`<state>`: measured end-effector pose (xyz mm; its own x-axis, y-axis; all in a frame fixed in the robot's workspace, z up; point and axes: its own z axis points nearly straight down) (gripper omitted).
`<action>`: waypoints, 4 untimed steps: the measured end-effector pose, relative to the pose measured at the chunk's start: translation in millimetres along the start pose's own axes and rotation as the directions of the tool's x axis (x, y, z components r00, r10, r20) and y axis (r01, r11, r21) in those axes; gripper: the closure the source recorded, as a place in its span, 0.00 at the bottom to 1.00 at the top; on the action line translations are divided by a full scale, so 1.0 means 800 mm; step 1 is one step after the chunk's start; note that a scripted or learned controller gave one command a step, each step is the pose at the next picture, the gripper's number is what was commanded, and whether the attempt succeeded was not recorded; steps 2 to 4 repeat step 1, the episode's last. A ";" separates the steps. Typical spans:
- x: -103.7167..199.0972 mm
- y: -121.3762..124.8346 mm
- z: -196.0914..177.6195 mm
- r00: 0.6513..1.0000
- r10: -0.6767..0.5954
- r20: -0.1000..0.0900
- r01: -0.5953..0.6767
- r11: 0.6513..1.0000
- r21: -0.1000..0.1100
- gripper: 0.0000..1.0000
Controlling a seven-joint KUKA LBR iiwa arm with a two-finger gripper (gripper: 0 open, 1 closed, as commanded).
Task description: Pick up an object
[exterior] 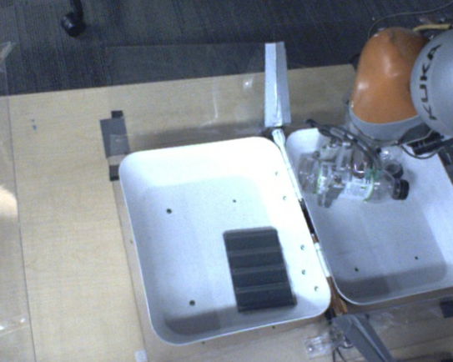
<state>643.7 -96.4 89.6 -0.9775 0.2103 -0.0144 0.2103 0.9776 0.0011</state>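
Note:
A black ribbed rectangular block (258,268) lies flat in the left bin (184,224), toward its front right. My gripper (325,180) hangs low over the back left corner of the right bin (405,246), close to the wall between the two bins. It points left, and its clear plastic parts blur against the white floor. I see no object in it. The block is well apart from the gripper, on the other side of the dividing wall.
The arm's orange band (384,76) and grey wrist (449,92) cover the right bin's back right. A grey metal post (274,84) stands behind the bins' junction. A black bracket (115,138) sits at the left bin's back left corner. Cables (362,354) lie in front.

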 end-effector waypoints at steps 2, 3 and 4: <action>-0.003 0.002 -0.016 1.000 0.002 0.007 -0.002 1.000 -0.004 1.00; -0.003 0.002 -0.016 1.000 0.002 0.007 -0.002 1.000 -0.004 1.00; -0.003 0.002 -0.016 1.000 0.002 0.007 -0.002 1.000 -0.004 1.00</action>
